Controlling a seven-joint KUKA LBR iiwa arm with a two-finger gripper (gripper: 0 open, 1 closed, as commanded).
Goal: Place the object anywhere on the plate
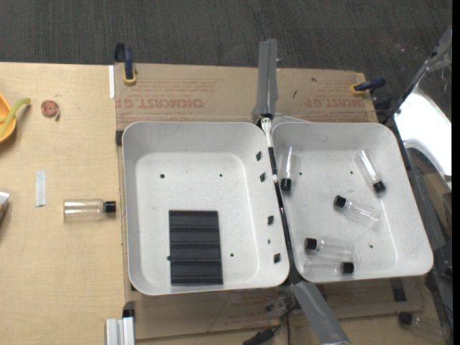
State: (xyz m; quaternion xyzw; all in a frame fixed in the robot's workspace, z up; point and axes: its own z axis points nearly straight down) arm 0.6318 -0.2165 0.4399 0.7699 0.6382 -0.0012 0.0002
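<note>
— Five vials (pixel 359 211) loose in right bin (pixel 321 214); one ribbed plate (pixel 194 246) in left bin (pixel 194 178), well apart.
— Step?
— Pick not yet made, seemingly. Next: grip one vial across its body, lift, carry left, set on plate.
— Others?
— One sixth vial (pixel 83 208) out on bench (pixel 57 264).

Bins (pixel 136 192): I see plain white.
Plate (pixel 194 248): black, ribbed in bands.
Vials (pixel 357 210): clear, with black caps.
Counter (pixel 57 264): pale tan wood.
Cardboard (pixel 194 95): brown, red lettering.
</note>
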